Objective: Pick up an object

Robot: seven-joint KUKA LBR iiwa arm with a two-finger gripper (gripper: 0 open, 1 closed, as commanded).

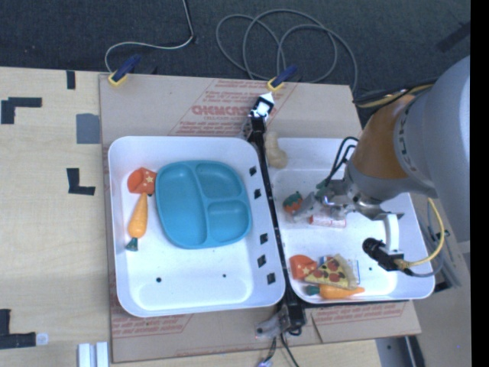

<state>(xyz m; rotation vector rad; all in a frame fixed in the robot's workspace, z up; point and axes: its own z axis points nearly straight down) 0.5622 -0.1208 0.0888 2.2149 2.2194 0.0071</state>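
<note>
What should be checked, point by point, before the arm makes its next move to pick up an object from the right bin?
1. Gripper is over the right bin: ok.
2. A target lies near it: ok. A small red and green toy sits just left of the gripper, apart from it.
3. Nothing is already held between the fingers: cannot tell, the wrist hides them.
4. Other items stay clear of the path: ok. The pizza slice toy and the small carrot lie by the near wall.
5. The black cable beside the wrist hangs free of the toys: ok.
6. Left bin items are untouched: ok. The blue divided plate lies flat.
</note>
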